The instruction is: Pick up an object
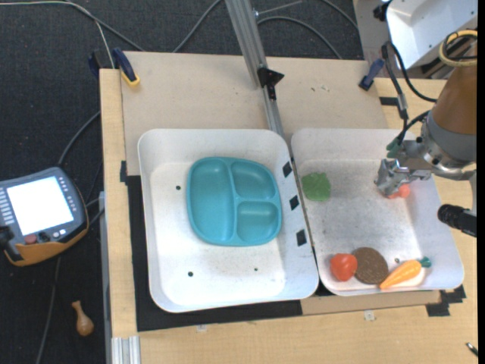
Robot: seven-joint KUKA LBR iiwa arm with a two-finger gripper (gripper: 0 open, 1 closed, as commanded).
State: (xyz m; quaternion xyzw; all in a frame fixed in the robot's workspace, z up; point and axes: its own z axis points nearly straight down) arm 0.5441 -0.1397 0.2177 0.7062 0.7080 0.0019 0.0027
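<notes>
The hand [392, 180] hovers low at the right bin's [356, 226] far right side, a small red object [402, 192] peeking out just beneath it, almost touching, though I cannot tell its finger state.

This is a robotics lab. A plywood bench [197, 89] stands on dark carpet [45, 82], with loose cables [68, 21] trailing across the floor at eleven o'clock. At nine o'clock a teach pendant [39, 212] with a lit screen lies on the floor. An aluminium pole [246, 32] rises at twelve o'clock, clamped to the bench. Two white bins [227, 290] sit taped down with black tape, holding toy food such as a plastic carrot [402, 273] and a teal divided plate [231, 201]. At three o'clock the industrial arm [458, 112] reaches in, wires along it.
</notes>
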